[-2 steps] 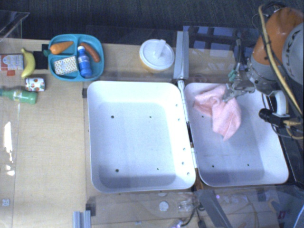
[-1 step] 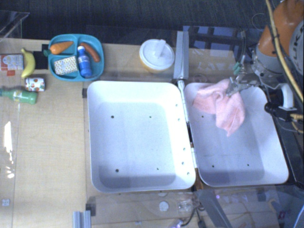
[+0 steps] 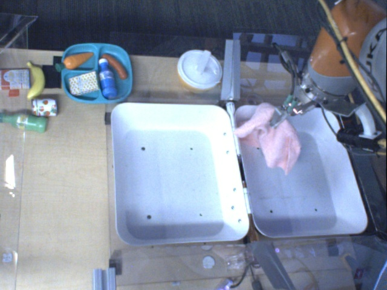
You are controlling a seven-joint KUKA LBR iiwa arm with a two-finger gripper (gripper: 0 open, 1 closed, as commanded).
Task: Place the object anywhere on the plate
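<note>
Pink cloth [image 3: 273, 139] — limp, crumpled, draped in the right bin [image 3: 338, 222].
Gripper [image 3: 283, 117] pinches its far edge; blue plate [image 3: 124, 77] lies far left — left bin [image 3: 175, 222] between.

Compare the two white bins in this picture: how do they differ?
The left bin looks larger than the right bin. The right bin has a pink cloth over it, with the gripper at the cloth's top; the left bin has neither. Both are shallow, white and rounded at the corners.
</note>
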